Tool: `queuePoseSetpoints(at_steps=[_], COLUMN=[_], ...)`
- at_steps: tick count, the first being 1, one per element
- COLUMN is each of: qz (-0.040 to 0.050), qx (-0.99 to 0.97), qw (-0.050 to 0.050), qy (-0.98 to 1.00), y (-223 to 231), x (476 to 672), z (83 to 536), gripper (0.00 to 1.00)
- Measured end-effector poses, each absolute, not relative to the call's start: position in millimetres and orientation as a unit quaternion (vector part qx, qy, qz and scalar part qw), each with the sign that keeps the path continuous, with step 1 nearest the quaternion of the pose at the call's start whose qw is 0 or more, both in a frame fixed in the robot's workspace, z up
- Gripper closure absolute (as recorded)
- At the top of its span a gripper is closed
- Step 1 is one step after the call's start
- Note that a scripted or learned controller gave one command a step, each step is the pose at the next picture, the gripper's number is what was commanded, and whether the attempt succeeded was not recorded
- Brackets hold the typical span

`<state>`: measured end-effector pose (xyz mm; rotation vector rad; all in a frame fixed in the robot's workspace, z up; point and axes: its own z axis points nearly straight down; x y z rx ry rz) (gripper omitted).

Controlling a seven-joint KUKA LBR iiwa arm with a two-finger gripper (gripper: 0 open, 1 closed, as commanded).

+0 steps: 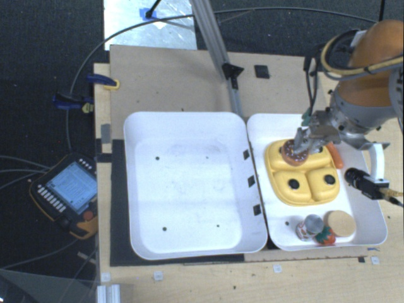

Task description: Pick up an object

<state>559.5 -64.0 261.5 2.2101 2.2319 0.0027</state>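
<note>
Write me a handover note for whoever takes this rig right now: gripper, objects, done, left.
Gripper: down in the right bin, over the far left part of the yellow tray, at a small brownish round object. Finger state can't be read from this view.
Objects: all in the right bin. An orange item lies beside the tray's far right corner; a tan disc and a small cluster of items sit at the near edge.
Done: nothing visibly lifted.
Left: secure one object and raise it.
</note>
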Motion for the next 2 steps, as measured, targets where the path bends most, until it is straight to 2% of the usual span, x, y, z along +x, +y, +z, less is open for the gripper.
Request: queuePoseSetpoints(at_steps=[1,2], qz=[0.0017,0.0016], qx=[0.703,0.704], qw=[0.001,0.001], qy=[0.711,0.710], y=[-10.8,35.1], x=[590.1,607.6], z=[258.1,257.2], gripper=[1.00,1.00])
